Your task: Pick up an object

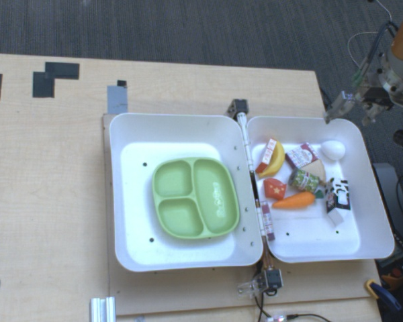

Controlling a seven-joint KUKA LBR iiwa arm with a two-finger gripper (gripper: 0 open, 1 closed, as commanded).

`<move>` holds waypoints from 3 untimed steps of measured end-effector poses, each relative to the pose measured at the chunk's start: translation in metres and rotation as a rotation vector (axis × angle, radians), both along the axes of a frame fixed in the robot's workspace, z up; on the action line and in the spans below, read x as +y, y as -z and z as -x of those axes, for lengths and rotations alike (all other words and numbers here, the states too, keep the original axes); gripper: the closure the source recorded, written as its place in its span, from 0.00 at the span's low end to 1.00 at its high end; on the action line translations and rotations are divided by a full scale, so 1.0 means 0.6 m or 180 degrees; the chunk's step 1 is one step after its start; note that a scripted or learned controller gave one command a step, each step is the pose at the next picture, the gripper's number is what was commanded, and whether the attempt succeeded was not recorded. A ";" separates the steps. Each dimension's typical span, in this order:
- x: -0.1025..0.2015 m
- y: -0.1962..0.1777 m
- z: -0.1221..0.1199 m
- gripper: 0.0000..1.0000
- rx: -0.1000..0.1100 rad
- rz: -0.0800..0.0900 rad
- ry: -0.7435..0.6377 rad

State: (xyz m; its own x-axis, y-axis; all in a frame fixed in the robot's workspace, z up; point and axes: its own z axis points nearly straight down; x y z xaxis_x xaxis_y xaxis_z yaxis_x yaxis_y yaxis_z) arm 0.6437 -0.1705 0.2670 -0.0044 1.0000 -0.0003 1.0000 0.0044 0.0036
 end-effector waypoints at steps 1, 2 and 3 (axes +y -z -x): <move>0.062 0.235 -0.042 0.00 0.0011 -0.0005 -0.0005; 0.125 0.292 0.119 0.00 -0.0052 0.0016 0.0010; 0.123 0.270 0.114 1.00 -0.0092 0.0028 0.0008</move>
State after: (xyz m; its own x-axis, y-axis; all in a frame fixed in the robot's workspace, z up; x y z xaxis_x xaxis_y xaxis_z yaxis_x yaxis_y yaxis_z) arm 0.5755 -0.0965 0.1052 -0.0018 1.0000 -0.0092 0.9995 0.0021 0.0324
